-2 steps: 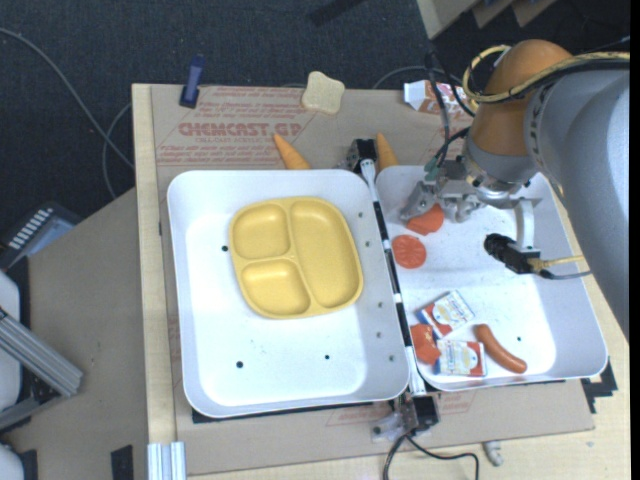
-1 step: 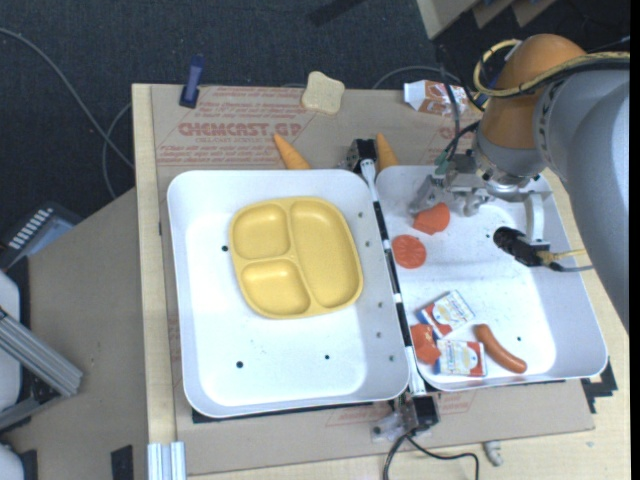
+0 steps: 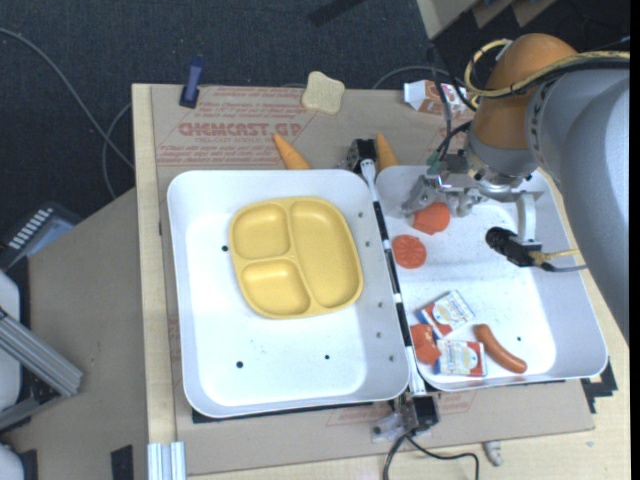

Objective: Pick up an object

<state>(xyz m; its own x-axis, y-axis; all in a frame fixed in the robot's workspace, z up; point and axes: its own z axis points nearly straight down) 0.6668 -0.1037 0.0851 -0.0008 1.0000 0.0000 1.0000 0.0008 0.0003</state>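
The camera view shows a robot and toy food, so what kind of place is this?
Probably a robot lab for testing. A grey robot arm reaches over two shallow white bins, which hold a yellow plastic divided plate and a red toy sausage, and loose cables trail on the floor.

The big grey arm with its orange band (image 3: 560,98) runs off the right edge, so most of it is lost to me, and it covers the far right corner of the right white plastic bin (image 3: 470,258). The gripper (image 3: 440,196) is down among the shadow there; I can't make out how its parts stand. A red rounded piece (image 3: 432,218) sits partly under it, its shape unclear. Near the bin's near edge, small printed red-and-white packets (image 3: 450,313) carry lettering too small to read. A grey metal rail (image 3: 40,353) is cut by the left edge
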